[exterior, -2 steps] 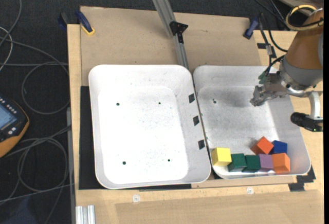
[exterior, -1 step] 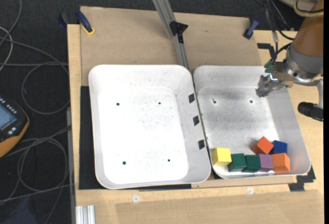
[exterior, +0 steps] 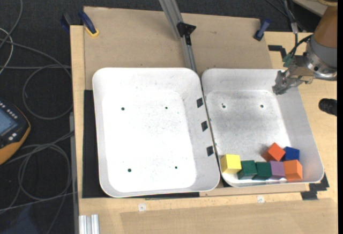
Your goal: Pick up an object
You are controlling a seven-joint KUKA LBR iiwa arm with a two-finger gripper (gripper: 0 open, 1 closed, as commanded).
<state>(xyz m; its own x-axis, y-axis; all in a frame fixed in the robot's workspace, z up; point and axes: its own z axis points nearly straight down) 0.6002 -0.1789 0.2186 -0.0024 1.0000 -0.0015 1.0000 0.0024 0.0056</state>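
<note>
Your tool (exterior: pixel 281 84) sits at the upper right of the frame, over the far right corner of the right bin (exterior: pixel 244 115), well apart from every block. You cannot tell from this angle how wide it stands, and nothing is seen in its grip.

Everything you could pick is crowded along the bin's lower edge, at the lower right of the frame: a yellow block (exterior: pixel 231 162), two green blocks (exterior: pixel 255 169) touching each other, a purple block (exterior: pixel 277 168), an orange block (exterior: pixel 293 169), a red block (exterior: pixel 276 151) and a blue block (exterior: pixel 292 153) just behind. The left bin (exterior: pixel 107 120) holds nothing.

The crowding is your main risk. The blocks touch one another and lie against the sloping wall, so a descent there could land on two at once, push them apart, or wedge a finger against the rim and close on nothing. The red block looks tilted, so it may slip or roll out of a grasp. The yellow block, at the left end of the row, looks the most open on one side and is probably your safest target.
</note>
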